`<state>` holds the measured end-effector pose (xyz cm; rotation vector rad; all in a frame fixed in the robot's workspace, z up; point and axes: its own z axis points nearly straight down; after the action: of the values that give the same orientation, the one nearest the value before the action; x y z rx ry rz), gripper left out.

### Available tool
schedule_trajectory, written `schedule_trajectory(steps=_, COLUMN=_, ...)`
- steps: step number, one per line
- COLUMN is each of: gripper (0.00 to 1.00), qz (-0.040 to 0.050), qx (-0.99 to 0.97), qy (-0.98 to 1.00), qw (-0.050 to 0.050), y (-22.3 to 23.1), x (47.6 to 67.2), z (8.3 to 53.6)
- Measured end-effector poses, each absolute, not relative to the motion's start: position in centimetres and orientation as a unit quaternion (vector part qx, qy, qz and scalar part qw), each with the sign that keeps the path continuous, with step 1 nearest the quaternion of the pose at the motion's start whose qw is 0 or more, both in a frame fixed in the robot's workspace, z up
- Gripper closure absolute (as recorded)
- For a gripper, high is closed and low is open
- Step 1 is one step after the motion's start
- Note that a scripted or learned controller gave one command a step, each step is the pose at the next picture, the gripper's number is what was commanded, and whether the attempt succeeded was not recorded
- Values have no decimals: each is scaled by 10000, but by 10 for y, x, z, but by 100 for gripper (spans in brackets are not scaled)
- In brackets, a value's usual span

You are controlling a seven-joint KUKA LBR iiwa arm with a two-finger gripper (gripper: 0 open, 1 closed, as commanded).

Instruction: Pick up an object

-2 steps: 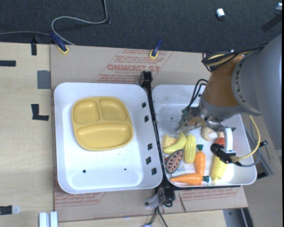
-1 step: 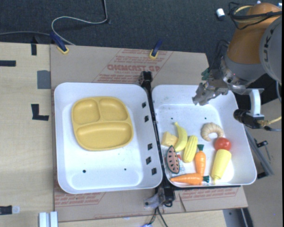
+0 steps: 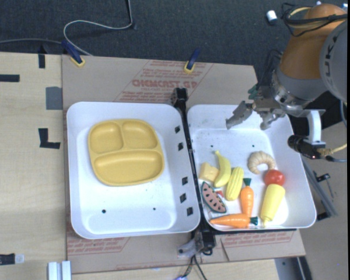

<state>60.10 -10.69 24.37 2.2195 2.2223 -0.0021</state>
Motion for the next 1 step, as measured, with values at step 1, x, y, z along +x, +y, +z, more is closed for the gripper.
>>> schedule_trajectory(steps=1, gripper=0, qz=1, qx=7069, qy=7073, qw=2, y=-133, x=584, z=86)
